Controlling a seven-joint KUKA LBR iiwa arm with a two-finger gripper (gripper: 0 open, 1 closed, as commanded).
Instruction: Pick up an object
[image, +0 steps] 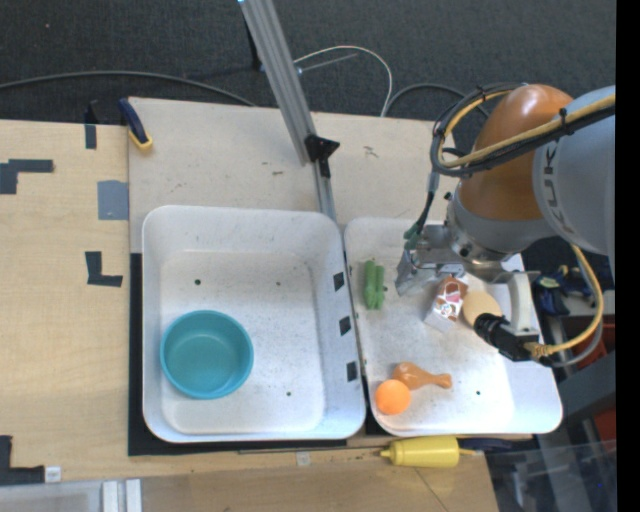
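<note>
The right bin (500, 400) holds several small objects. A green pickle-shaped piece (373, 284) lies by its left wall. A red and white small carton (447, 303) sits in the middle, with a cream-coloured piece (479, 303) touching its right side. An orange ball (392, 398) and an orange drumstick-shaped toy (425, 378) lie near the front. My gripper (415, 270) hangs low over the bin's back half, between the green piece and the carton, just left of the carton. Nothing is visibly held.
The left bin (250, 225) contains a teal bowl (207, 353) at its front left. A yellow bottle (430, 452) lies on the bench edge in front of the right bin. A grey pole (290, 85) slants over the back. Cables (520, 340) trail right.
</note>
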